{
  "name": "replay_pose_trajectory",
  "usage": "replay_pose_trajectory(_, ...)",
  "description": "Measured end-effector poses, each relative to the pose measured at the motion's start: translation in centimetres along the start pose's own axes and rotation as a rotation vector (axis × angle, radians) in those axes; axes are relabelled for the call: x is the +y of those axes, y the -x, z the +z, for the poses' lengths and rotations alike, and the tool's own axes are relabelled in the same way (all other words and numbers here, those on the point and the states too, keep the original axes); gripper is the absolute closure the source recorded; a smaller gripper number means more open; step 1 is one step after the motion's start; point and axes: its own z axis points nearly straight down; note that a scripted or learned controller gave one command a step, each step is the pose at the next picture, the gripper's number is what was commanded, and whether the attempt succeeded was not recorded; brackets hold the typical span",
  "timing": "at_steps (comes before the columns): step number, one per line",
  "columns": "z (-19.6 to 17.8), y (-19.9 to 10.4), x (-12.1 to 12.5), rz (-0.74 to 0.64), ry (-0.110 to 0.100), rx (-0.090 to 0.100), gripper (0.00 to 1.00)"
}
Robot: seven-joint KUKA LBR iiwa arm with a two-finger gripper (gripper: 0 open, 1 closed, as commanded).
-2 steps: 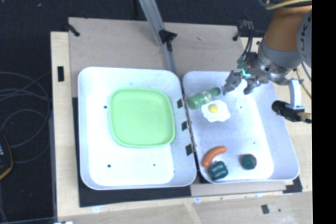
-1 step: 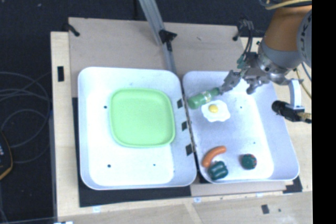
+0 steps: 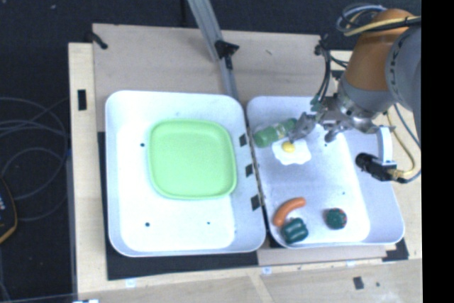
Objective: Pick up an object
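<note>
Toys lie along the near edge of the right bin (image 3: 386, 223), as we see it: an orange sausage (image 3: 289, 208), a green pepper (image 3: 294, 229) just beside it, touching or nearly so, and a dark green ball (image 3: 335, 218) a little to the right. Farther back we find a fried egg (image 3: 291, 151), white with a yellow yolk, and a pale green piece (image 3: 269, 134) just behind it, near the bin's left wall. The gripper (image 3: 319, 122) hangs just right of that piece, above the egg; we cannot tell how its fingers stand. In the left bin (image 3: 128, 174) a green plate (image 3: 191, 158) lies flat.
</note>
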Motion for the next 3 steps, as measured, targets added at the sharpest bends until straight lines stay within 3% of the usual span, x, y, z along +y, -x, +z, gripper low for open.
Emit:
replay_pose_trajectory(1, 4.5, 0.5, -0.6, 0.000, 0.001, 0.000, 0.00)
replay_pose_trajectory(2, 6.0, 0.6, -0.6, 0.000, 0.005, -0.001, 0.00)
replay_pose_trajectory(3, 4.7, 0.7, -0.4, 0.001, 0.011, -0.001, 1.00)
